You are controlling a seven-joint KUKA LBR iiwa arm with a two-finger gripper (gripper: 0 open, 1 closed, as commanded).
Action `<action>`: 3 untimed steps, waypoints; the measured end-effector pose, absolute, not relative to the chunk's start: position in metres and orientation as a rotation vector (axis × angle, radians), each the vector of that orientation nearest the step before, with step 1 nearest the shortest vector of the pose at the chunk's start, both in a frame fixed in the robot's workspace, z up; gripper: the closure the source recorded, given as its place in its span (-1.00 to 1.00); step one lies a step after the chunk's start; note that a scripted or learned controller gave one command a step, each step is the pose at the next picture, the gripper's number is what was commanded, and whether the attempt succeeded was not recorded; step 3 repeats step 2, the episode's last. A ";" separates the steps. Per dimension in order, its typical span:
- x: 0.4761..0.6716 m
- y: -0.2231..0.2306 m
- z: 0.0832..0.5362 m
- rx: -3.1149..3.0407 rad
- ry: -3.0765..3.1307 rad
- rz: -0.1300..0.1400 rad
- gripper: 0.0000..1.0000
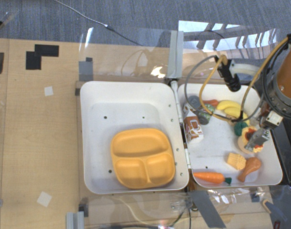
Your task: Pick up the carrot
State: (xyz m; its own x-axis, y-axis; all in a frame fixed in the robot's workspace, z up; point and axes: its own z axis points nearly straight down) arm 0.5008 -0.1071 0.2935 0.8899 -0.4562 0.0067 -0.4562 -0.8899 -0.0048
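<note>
The gripper hangs low over the right side of the right bin, close to that bin's right wall. Its fingers are too small and blurred against the clutter under them to tell how far apart they stand, or whether anything sits between them. Just beneath it lies a round, pale piece with red and yellow on it, hard to make out. Above the gripper the arm climbs to the right edge, with cables looping over the bin's far side.

The carrot lies flat along the near edge of the right bin, toward its near-left corner, its green end pointing right. It is well apart from the gripper.

Near the near-right corner lie a drumstick and, just beside it on the left, a cracker. A banana lies toward the far side, with a small green piece between it and the gripper. A brown carton stands against the left wall.

The left bin holds a yellow tray in its near half.
</note>
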 end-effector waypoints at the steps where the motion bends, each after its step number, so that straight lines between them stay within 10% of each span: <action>1: 0.516 -0.193 0.102 -3.126 0.346 -0.037 1.00; 3: 0.521 -0.160 0.105 -3.124 0.305 -0.011 1.00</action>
